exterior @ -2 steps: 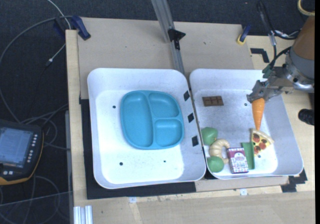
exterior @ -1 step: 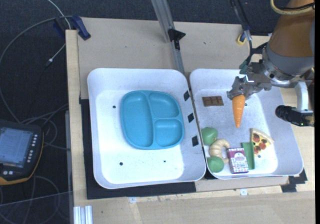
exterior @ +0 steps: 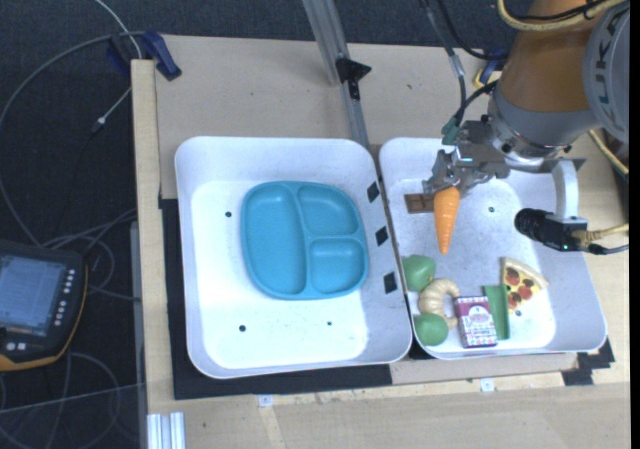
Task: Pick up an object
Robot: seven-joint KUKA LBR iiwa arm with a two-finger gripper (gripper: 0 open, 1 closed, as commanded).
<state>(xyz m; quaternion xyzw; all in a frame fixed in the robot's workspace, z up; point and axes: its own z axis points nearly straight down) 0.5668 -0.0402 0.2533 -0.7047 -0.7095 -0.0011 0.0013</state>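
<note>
My gripper is over the upper middle of the right bin. It is shut on the thick end of an orange carrot, whose tip points toward the bin's front. A small brown piece lies just left of the carrot's top. Further toward the front of the same bin lie a green pepper, a beige curled item, a green ball, a maroon box and a pizza slice.
The left bin holds a blue divided plate. A metal pole slants down at the back between the bins. A black fitting with a cable hangs off the arm over the right bin's right side.
</note>
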